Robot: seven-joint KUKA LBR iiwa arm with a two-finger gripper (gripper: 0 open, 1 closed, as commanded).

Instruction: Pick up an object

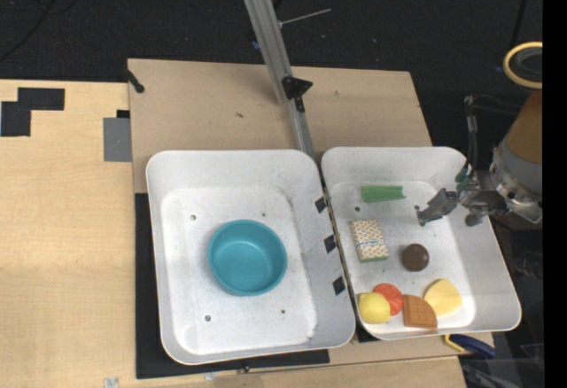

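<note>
Objects crowd the right bin's (496,264) near edge; the ball (415,256) sits mid-bin. Your gripper (440,205) hovers by the far-right rim, claw state unclear, carrying nothing visible.

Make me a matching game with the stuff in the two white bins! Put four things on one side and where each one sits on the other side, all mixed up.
Things:
1. teal bowl
2. green block
3. brown ball
4. patterned box

Places:
A. far end of the right bin, nearest the back wall
B. middle of the left bin
C. right bin, just left of the brown ball
D. right bin, between the patterned box and the right wall

Pairs: 1-B, 2-A, 3-D, 4-C
</note>
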